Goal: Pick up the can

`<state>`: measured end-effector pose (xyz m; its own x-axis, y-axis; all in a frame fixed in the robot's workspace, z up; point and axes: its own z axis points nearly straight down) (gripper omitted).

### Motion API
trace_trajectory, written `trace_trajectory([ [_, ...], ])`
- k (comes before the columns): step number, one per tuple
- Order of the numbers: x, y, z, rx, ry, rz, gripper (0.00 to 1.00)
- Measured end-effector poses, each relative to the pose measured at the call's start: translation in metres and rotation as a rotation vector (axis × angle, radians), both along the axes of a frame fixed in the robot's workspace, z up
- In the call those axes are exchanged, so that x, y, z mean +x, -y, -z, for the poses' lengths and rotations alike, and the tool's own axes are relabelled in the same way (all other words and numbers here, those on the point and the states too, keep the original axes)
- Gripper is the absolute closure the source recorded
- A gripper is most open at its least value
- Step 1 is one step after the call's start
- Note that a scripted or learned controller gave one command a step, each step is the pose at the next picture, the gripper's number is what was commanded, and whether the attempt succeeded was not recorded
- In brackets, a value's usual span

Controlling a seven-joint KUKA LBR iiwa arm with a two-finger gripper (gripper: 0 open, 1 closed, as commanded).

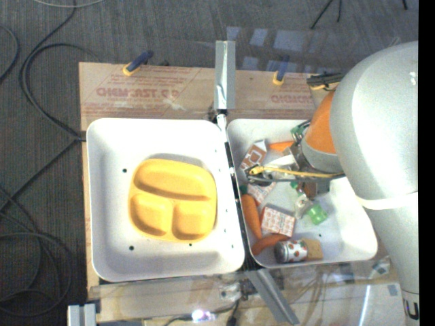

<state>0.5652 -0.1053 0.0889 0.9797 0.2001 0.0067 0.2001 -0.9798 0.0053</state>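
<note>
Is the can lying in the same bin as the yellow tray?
No, the can lies in the right bin, while the yellow tray sits in the left bin.

Lighting is bright and even, apparently from overhead. The left bin (102, 202) reads near-white and blows out slightly along its rim. The arm (384, 134) shell is the brightest area, close to clipped, with soft grey shading at its lower edge. Shadows are soft and short; the yellow tray (175, 199) shows mild shading in its compartments. The floor (136, 19) is dim by contrast. Overall sharpness is moderate, and small items in the right bin (353, 240) are soft. There's a small glare spot at bottom centre.
</note>
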Motion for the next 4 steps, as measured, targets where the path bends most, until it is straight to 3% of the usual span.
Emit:
trace_trajectory([
  [1,0.049,0.034,-0.181,0.001,-0.012,-0.024,0.00],
  [2,0.024,0.024,-0.037,0.000,0.001,-0.091,0.00],
  [3,0.090,-0.008,-0.064,0.005,-0.012,-0.006,0.00],
  [4,0.012,0.014,0.001,0.005,-0.006,-0.008,0.00],
])
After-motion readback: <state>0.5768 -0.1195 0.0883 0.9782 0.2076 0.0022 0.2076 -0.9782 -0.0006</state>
